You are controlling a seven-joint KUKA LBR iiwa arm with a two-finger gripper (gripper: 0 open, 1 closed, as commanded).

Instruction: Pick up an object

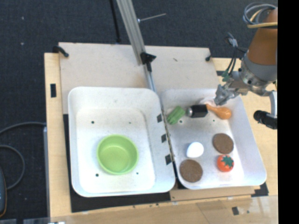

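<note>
the right bin holds several things: a green block at about ten o'clock, a black cylinder touching its right side, a white ball near centre, two brown discs, and a red tomato toy at five o'clock. the left bin holds a green bowl. the orange drumstick-shaped toy, glossy and tapered, lies at one o'clock, beside the cylinder. the gripper sits just above it; whether its grip is released or clenched, i cannot tell
</note>
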